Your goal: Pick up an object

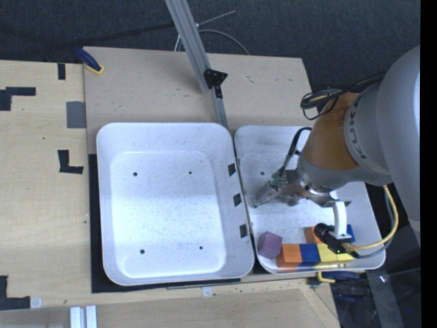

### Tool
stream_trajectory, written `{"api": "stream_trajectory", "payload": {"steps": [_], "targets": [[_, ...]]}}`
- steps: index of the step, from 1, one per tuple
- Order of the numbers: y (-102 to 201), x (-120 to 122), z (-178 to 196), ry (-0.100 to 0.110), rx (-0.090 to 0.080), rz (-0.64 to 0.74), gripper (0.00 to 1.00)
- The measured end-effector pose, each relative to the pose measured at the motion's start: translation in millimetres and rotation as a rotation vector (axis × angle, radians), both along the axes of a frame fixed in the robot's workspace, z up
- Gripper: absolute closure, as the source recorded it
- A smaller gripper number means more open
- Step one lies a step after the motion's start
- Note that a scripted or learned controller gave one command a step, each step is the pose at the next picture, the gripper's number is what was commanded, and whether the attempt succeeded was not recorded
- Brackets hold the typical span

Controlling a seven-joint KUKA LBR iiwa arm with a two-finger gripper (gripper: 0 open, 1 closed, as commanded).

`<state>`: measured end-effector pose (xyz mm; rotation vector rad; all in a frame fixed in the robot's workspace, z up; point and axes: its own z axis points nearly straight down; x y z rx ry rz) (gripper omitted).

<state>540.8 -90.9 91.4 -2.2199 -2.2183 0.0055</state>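
I'm hovering the hand (266,195) over bare floor in the right bin (273,149); can't tell if it's gripping anything. The blocks, purple (270,244), orange (291,253), blue (309,253), are sitting packed in the near corner, so I'm risking closing on nothing.

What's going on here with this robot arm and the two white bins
A grey robot arm with an orange band reaches in from the right over the right-hand bin. Its gripper hangs low over the middle of that bin, above bare floor, with nothing visibly held. The things to pick lie along the bin's near edge: a purple block, an orange block, a blue block and a yellow block. The left-hand bin sits alongside.
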Motion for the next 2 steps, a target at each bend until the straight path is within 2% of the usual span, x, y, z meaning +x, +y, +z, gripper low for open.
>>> {"api": "stream_trajectory", "payload": {"steps": [1,2], "targets": [[1,-23,27,-0.002,0.001,0.000,0.00],[-5,-25,-1,0.001,0.000,0.001,0.00]]}}
